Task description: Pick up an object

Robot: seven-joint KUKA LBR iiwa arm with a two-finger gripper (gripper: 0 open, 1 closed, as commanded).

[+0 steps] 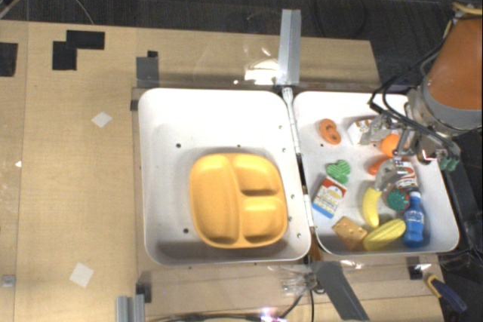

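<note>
- The arm [453, 75] comes in from the right side of the camera view, its orange band above a grey wrist, and hangs over the right bin [302, 162].
- The pincer [392, 166] sits low over the middle of the right bin, amid cables and metal parts; whether it is spread or pressed together cannot be told, and nothing can be seen held in it.
- The right bin carries the small things. An orange ring-shaped piece [329, 131] lies near the upper left of this bin, well apart from the pincer.
- A green piece [339, 170] lies just above a small red, white and blue carton [328, 198], which is tilted, near the bin's left wall.
- A yellow banana [371, 206] stands roughly upright in the view, just beside a second yellow piece [385, 232] lying slantwise near the front wall.
- A brown cracker-like square [349, 231] lies at the front, touching or nearly touching that second yellow piece.
- A blue bottle [413, 221] lies at the right front, beside a teal round thing [396, 200] just below the pincer.
- An orange object [388, 145] shows partly behind the pincer.
- The left bin [166, 124] holds a yellow divided tray [238, 200], set toward the front right of that bin.
- Both bins rest side by side on the wooden surface [68, 185].
</note>
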